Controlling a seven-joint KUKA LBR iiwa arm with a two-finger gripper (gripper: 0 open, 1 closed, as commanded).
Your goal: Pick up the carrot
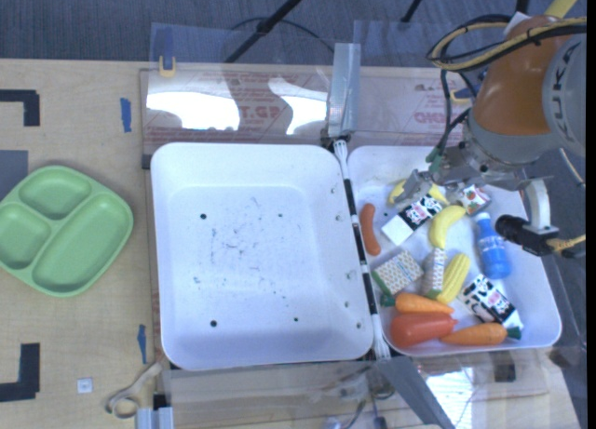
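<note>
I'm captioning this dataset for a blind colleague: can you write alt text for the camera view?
A grey and orange robot arm reaches from the right over the right white bin, crowded with toy food, including carrots near its front edge. The left white bin sits beside it, and a green divided plate lies on the bench further left.

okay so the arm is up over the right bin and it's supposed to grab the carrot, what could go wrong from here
1. Crowding: the carrot lies at the near edge of the right bin, apparently touching a red pepper and beside a black-and-white carton, so fingers may catch a neighbour.
2. Mix-up: a second orange piece sits just left of it and could be picked instead.
3. Distance: the gripper hangs over the bin's far end, with a banana and blue bottle in between.
</note>
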